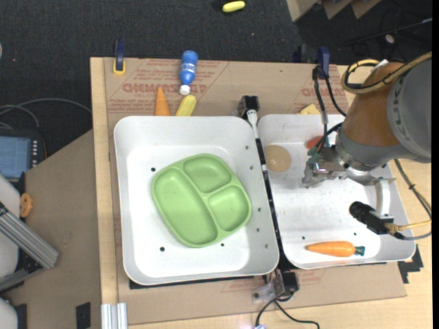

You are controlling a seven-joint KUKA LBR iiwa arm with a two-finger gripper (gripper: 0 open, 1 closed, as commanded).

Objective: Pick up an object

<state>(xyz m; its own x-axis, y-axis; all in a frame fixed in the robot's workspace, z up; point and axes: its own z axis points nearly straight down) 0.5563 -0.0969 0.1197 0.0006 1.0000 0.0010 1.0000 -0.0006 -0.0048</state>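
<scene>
The right bin (302, 218) holds a tan round disc (278, 158) near its upper left and an orange carrot (333, 249) with a green end along its front edge. A small red thing (314, 142) peeks out beside the wrist, mostly hidden by it. My gripper (314, 175) points down over the middle of this bin, to the right of the disc and above the carrot, with nothing seen held. The left bin (137, 156) carries a green divided plate (200, 199).
Behind the left bin on the bench lie a blue and white bottle (187, 70), an orange cone-shaped piece (161, 103) and a yellow piece (186, 105). A pale yellow piece (310, 110) sits behind the right bin. A yellow thing (234, 6) lies on the floor.
</scene>
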